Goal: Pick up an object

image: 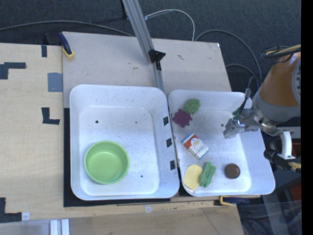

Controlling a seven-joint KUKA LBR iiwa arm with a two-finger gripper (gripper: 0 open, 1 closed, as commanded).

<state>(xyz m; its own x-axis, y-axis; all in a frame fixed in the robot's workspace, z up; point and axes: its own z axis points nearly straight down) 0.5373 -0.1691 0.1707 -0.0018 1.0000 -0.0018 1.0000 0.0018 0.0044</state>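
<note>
From my gripper (232,129), over the right bin (254,146) near its right wall, I cannot tell how my tips stand, and nothing shows between them. At my 9 o'clock lie a purple toy (181,117) and a green knobbly piece (191,105); toward 7 a small carton (195,146), its print too small to read, then a yellow piece (192,176) touching a green pod (208,174); at 6 a brown ball (232,170). The left bin (117,99) holds a green bowl (106,162) at its 7 o'clock corner
</note>
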